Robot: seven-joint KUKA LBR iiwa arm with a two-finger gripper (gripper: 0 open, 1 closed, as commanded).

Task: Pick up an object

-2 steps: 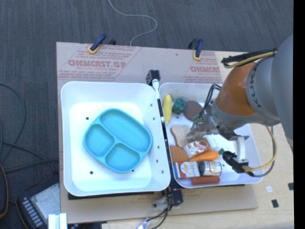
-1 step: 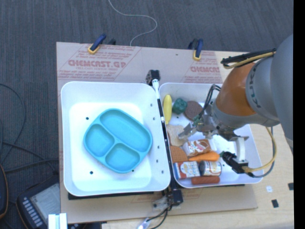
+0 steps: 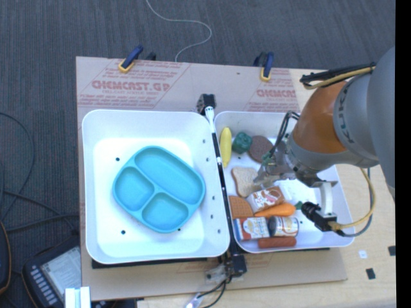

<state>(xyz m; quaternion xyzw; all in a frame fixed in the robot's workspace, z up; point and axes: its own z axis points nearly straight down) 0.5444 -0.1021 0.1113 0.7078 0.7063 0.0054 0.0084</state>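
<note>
Low over the middle of the right-hand bin (image 3: 334, 236) hangs the gripper (image 3: 270, 172), carried in from the right on the grey arm (image 3: 359, 120) with its orange band. Too blurred and too crowded by wrist hardware to read the jaw opening; cannot tell whether anything sits between them, so no claim of a hold.

Directly beneath and just left of the tip: a slice of toast (image 3: 244, 180), lying flat, its longer side running roughly up and down the view. Just below the tip, toward the near rim, a small white packet with red print (image 3: 264, 199), tilted, long axis slanting from lower left to upper right. Touching its lower edge, a toy carrot (image 3: 275, 210), long axis close to left–right, thicker end pointing right. Nearer the rim again, a small bottle on its side (image 3: 277, 226) and a red sausage-like piece (image 3: 277, 242), both lying left–right. A waffle square (image 3: 240, 206) beside the packet's left.

Further off, toward the far rim: a yellow banana-like piece (image 3: 225, 145) standing lengthwise along the divider, a green lump (image 3: 243, 141), a brown disc (image 3: 260, 147).

Likeliest target judged to be the toast or the packet — closest to the tip, a short drop away.

In the left bin (image 3: 90, 172), well apart, a blue divided plate (image 3: 158, 188).
</note>
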